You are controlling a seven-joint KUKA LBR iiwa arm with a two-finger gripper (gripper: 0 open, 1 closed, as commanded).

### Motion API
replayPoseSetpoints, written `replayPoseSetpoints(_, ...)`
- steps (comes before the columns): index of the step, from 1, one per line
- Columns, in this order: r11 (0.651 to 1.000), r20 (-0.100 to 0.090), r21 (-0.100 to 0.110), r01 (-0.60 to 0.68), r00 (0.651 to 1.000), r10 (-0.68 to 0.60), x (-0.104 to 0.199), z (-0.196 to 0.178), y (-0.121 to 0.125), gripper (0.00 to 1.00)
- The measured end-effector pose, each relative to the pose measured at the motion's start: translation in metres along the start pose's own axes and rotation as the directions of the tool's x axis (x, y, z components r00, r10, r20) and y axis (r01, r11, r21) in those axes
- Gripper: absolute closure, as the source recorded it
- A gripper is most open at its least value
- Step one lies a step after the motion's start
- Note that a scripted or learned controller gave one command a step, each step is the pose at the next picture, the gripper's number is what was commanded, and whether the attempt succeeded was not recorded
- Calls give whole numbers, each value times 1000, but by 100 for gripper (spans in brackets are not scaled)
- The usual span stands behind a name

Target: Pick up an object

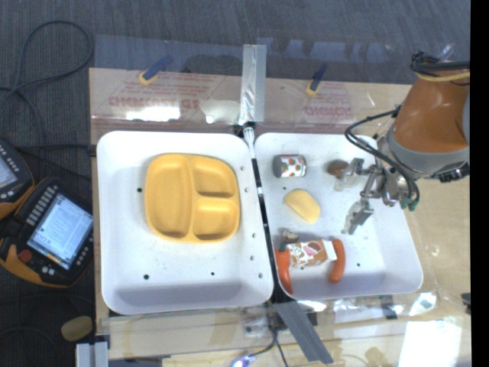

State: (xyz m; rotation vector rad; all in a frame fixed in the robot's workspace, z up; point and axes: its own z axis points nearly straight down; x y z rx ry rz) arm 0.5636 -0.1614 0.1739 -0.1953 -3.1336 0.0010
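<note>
Orange carrot [283, 272] lies lengthwise near-to-far beside the right bin's [397, 277] left wall.

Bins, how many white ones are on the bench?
2. The left bin holds a yellow tray. The right bin holds a can, a yellow lump, a carton and more.

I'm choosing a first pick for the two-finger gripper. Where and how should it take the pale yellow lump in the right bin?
Probably across the yellow lump's short axis at its middle, coming straight down. It lies flat and apart from the can and the carton, with bare bin floor along both long sides for the fingers.
</note>
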Motion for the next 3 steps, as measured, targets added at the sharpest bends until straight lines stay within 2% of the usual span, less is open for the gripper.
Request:
replayPoseSetpoints(1, 977, 1, 0, -212, 977, 212, 78, -69, -5, 0)
replayPoseSetpoints(2, 978, 3, -1, -208, 978, 208, 25, -84, -15, 0)
replayPoseSetpoints(3, 970, 3, -2, -242, 970, 242, -30, -80, -33, 0)
